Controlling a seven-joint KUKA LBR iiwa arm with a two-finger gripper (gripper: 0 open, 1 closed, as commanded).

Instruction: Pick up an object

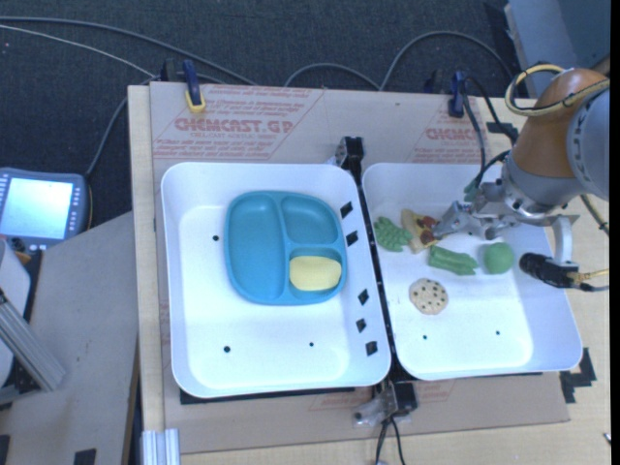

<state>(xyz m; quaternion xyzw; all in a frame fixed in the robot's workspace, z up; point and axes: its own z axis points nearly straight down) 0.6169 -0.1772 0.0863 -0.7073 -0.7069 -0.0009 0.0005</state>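
Several toy foods lie in the right bin (542, 342). A green leafy piece (389, 233) sits by the bin's left wall, with a pizza slice (418, 228) just right of it. A green pickle (451, 259) and a round green piece (498, 257) lie in the middle. A speckled cookie (427, 295) lies nearer the front. My gripper (453, 224) hangs low over the bin, just right of the pizza slice and above the pickle. Nothing shows held in it.
The left bin (194, 337) holds a blue divided tray (262, 250) with a yellow piece (315, 273) in its front right compartment. A black divider (360, 250) runs between the bins. The grey arm with its orange band (552, 124) crosses the right bin's far right side.
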